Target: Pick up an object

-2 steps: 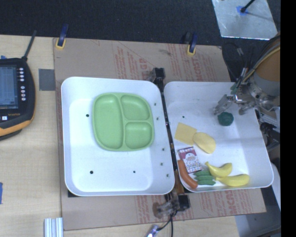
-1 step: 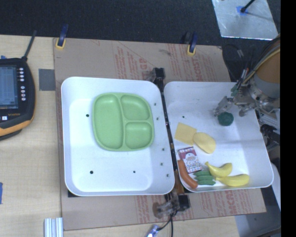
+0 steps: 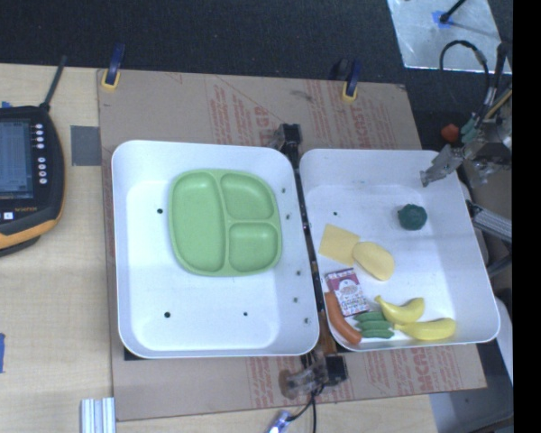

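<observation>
A small, round, dark green ball point(image 3: 412, 216) lies in the right bin point(image 3: 451, 269), upper right of frame. The hand point(image 3: 444, 168) hovers just above-right; its grip cannot be told.

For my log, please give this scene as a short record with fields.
left bin: green divided plate
right bin: dark green ball, two yellow pieces, small red-and-white packet, orange carrot-like piece, green pods, two bananas
gripper: at right bin's far right corner, holding nothing visible
beside bench: control pendant
</observation>
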### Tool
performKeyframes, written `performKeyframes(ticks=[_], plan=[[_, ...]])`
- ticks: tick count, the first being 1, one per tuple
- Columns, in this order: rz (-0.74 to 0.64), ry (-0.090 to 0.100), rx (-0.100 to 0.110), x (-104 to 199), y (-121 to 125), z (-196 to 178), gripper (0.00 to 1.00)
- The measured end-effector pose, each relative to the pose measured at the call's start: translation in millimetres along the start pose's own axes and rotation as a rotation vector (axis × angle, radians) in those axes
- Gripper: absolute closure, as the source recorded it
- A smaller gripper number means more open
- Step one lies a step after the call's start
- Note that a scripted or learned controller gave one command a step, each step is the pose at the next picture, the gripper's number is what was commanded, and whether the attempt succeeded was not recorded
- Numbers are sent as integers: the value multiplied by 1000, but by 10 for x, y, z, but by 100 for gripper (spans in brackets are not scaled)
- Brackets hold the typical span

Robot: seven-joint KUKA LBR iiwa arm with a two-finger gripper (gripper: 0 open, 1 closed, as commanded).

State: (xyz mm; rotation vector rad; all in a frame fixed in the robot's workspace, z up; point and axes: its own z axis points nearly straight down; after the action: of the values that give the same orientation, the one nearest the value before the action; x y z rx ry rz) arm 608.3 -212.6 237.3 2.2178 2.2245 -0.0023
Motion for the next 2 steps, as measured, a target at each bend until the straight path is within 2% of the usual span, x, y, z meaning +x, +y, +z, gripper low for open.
performKeyframes(ticks=[1, 2], plan=[[-1, -1, 1, 2, 163, 191, 0], [-3, 0, 4, 5, 192, 312, 0]])
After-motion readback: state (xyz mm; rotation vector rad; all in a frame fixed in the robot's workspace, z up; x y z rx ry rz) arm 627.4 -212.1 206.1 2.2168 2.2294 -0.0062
